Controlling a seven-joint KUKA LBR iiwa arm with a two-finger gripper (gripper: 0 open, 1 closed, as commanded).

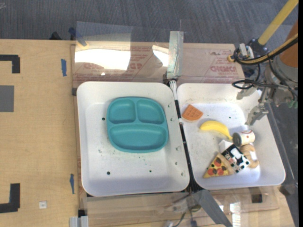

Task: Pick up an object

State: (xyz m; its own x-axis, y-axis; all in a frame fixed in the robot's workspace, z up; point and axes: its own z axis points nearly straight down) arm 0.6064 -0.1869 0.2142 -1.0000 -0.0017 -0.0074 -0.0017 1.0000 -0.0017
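The right bin (208, 100) holds an orange waffle piece (191, 113), a yellow banana (216, 128), a pizza slice (218, 166), a small white and red object (247, 137), a black and white toy (236, 156) and a tan piece (251, 157). My gripper (245, 110) hangs over the bin's far right part, just right of the banana and above the white and red object. Its two fingers stand spread apart, open, with nothing between them.
The left bin (90, 174) bears a teal divided plate (137, 124). A clear plastic wall (174, 56) stands behind the bins. Cables and the arm's wrist (279, 86) crowd the right bin's upper right corner. The wooden bench (33, 126) lies to the left.
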